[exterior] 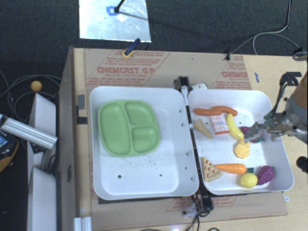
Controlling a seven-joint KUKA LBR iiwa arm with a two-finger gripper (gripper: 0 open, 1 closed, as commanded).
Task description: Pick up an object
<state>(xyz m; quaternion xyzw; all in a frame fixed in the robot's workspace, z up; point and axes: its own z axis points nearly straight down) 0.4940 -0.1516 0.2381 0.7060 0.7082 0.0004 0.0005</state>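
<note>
The right bin (269, 102) holds several toy foods: an orange sausage (214, 111), a cheese wedge (202, 128), a red and white packet (219, 124), a banana (234, 127), a yellow knobbly piece (242, 150), a carrot (231, 168), a pizza slice (210, 169), a lemon (248, 180) and purple grapes (266, 174). My gripper (253, 133) reaches in from the right, low over the bin just right of the banana. A small purple thing (245, 129) shows at its tip, partly hidden by it.
The left bin (139, 177) bears a green divided plate (128, 127). A black clamp (183, 83) sits at the far end of the wall between the bins. Cables run over the floor at the back right.
</note>
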